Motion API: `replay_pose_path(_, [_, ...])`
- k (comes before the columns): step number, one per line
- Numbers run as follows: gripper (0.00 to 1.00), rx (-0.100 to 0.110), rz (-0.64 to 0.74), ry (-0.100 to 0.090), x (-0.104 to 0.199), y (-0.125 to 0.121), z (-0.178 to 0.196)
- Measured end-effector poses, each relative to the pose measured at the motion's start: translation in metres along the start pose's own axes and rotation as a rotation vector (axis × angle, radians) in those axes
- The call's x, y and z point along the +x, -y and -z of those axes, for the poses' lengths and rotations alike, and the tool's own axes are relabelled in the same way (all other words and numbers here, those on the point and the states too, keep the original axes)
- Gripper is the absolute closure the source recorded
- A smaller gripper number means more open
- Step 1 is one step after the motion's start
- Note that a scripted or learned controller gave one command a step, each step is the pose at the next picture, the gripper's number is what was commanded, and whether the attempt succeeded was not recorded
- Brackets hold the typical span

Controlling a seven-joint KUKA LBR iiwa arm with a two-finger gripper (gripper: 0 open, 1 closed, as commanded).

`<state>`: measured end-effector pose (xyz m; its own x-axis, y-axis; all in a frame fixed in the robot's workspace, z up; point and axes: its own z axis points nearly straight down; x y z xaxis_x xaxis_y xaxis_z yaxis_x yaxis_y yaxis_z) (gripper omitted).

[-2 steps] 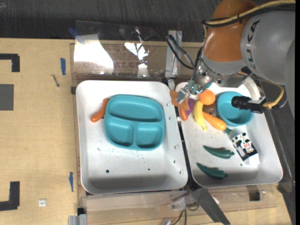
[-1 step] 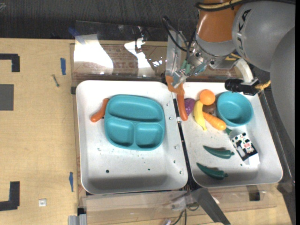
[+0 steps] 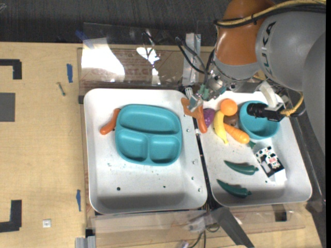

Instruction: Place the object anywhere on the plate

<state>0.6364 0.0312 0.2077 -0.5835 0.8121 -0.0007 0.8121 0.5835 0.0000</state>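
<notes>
**Plastic, plywood and glare**

The two white bins (image 3: 98, 138) look like thin moulded plastic, smooth and a little shiny, the left one flecked with dark specks. The teal plate (image 3: 148, 134) is smooth plastic with a soft satin sheen. The toy foods have the same moulded look: the banana (image 3: 220, 128) and carrot (image 3: 237, 134) are glossy, the two dark green pods (image 3: 241, 167) duller. The teal cup (image 3: 258, 122) shines at its rim. The bench (image 3: 41, 154) is pale wood, matt and faintly grained. A clear sheet (image 3: 129, 61) behind the bins throws back hard glare. The arm (image 3: 289, 40) has a smooth grey shell, the orange band (image 3: 240, 32) glossy.
</notes>
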Motion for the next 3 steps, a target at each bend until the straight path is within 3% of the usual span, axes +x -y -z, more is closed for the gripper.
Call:
replay_pose_path(1, [1.00, -0.008, 0.107, 0.000, 0.118, -0.093, 0.057])
replay_pose_path(2, [1.00, 0.005, 0.121, -0.002, 0.088, -0.057, -0.007])
replay_pose_path(3, [0.00, -0.002, 0.124, 0.001, 0.089, -0.059, -0.003])
